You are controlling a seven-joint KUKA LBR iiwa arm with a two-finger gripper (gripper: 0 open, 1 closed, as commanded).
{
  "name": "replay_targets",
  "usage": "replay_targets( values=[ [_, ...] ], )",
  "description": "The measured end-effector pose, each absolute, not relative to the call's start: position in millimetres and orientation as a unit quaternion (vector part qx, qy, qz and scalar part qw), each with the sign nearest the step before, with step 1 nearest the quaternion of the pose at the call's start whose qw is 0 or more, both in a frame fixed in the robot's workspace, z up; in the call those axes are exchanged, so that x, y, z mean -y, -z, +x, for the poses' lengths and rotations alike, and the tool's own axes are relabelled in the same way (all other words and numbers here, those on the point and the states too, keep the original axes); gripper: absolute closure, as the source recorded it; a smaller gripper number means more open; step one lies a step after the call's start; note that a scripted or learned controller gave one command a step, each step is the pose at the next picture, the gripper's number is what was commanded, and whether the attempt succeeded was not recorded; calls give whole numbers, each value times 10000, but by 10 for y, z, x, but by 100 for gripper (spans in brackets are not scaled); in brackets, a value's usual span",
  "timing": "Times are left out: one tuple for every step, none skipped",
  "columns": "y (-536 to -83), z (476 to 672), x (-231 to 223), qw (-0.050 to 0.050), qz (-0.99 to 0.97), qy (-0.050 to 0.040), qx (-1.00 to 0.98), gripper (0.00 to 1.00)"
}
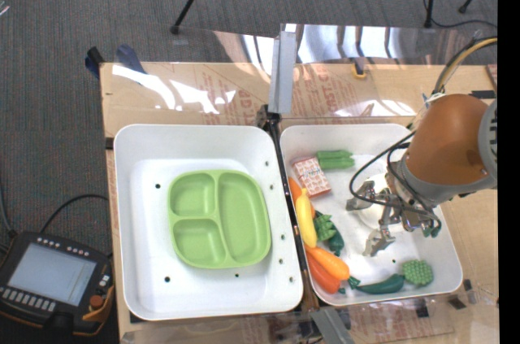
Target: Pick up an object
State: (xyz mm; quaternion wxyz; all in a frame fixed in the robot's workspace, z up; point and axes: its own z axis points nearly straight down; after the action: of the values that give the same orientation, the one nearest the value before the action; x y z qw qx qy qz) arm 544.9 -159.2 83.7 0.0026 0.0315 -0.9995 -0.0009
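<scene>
My gripper [371, 219] hangs low over the middle of the right bin [370, 131], under the orange band of the arm. Its two metal fingers [362, 197] stand apart, open, with bare white bin floor between them. To its left lie a yellow banana-like piece [305, 220] and a dark green leafy piece [329, 229]. A pink-red box [312, 176] and a green pod [335, 159] lie at the back left. Orange carrots [327, 265], a dark green pepper [379, 284] and a knobbly green ball [417, 272] line the front edge.
The left bin [134, 172] holds a light green divided plate [219, 218]. A raised rim between the two bins [282, 172] runs front to back. A teach pendant [53, 273] sits on the floor at the lower left.
</scene>
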Motion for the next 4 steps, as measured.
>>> replay_targets(
  values=[
    [-844, 5037, 885, 22, -134, -14, 9999, 0],
    [-881, 6178, 1260, 17, -1459, 4, 9893, 0],
    [-862, 6293, 940, 12, -1976, -76, 9803, 0],
    [-838, 5710, 1678, 33, -2965, -5, 9550, 0]
  ],
)
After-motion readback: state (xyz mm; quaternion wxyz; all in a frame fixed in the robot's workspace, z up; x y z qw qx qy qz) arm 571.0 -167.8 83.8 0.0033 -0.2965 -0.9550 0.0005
